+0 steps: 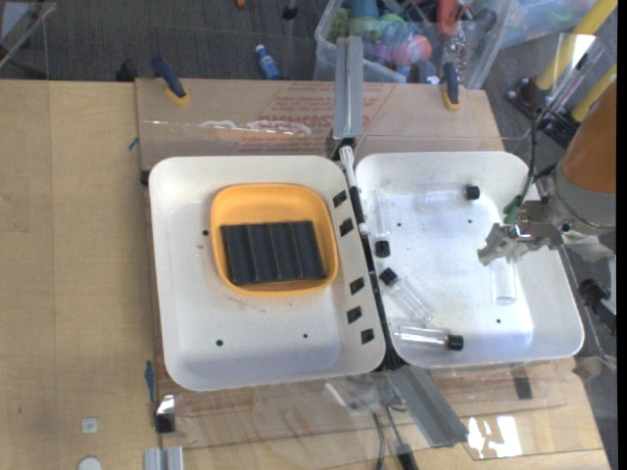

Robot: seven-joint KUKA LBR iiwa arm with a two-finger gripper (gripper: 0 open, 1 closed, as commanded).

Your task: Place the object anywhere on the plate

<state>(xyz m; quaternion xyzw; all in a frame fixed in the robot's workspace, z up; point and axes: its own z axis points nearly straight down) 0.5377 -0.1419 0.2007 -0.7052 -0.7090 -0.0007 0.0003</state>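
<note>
**Several clear tubes in the right bin, none yet carried to the plate**

Two white bins are borne side by side by the desk (69,213). The gripper (502,245) is seen over the right bin (446,169), near its right wall, with the arm (588,155) behind it to the right. Whether anything is held cannot be told: the metal parts are small and blurred, and how far they are spread is not shown.

Just below the gripper a clear tube (505,284) lies upright in the view; whether it is touched cannot be made out. Further tubes with black caps lie to the gripper's left: one up and left (446,196), one down and left near the bin's front (426,339), and others close to the divider (380,225). The object to be moved is judged to be one of these tubes, most likely the nearest one.

The yellow plate (274,201) with its dark ribbed insert (273,253) sits well to the gripper's left, in the left bin (186,262).

For the step in hand, the grasp is best made across the tube's narrow width, centred along its length, since a smooth round tube is apt to roll or slip. A firm hold should be confirmed before lifting, and the divider (358,253) must be cleared on the way left.
</note>
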